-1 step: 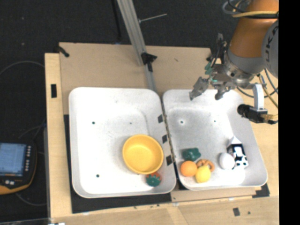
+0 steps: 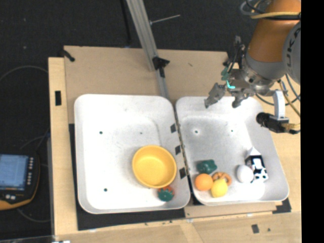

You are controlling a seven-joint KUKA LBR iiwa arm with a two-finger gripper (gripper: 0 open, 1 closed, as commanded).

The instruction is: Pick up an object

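Pincer w/ fingers apart, nothing between, above far rim of right bin. Round orange ball, smooth, at bin's near wall, touching yellow fruit.

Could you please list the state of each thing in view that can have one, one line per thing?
gripper: open, fingers spread, holding nothing, above the right bin's far edge.
yellow bowl: upright, nothing visible inside, in the left bin.
orange ball: resting on the right bin's floor, touching the yellow fruit.
black-and-white toy: lying near the right bin's right wall.
handheld screen: lit.
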